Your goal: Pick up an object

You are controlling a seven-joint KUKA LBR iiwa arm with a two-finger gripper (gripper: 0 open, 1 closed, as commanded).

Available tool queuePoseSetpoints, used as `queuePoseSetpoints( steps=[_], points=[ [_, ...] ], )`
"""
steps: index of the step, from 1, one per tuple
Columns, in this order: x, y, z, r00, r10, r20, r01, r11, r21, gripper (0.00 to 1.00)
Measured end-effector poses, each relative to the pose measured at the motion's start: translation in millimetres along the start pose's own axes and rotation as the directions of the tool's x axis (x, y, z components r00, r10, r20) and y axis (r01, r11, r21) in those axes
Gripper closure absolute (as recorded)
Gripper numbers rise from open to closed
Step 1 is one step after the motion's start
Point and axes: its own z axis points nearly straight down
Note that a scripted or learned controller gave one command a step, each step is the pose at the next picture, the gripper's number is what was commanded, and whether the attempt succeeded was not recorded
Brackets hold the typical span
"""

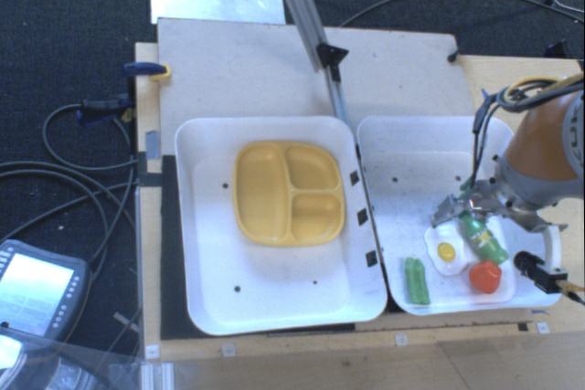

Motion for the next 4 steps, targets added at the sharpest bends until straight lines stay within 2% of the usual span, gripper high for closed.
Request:
queuePoseSetpoints(
  steps=[1,3,4],
  points=[
    [-0.1,1.1,-11.6,1.000,0.000,0.000,0.000,1.000,-0.003,1.00],
    [16.3,-1.0,-130.1,1.000,-0.009,0.002,0.009,1.000,-0.008,1.00],
    [16.1,0.8,-174.1,1.000,-0.008,0.001,0.008,1.000,-0.007,1.00]
  ],
)
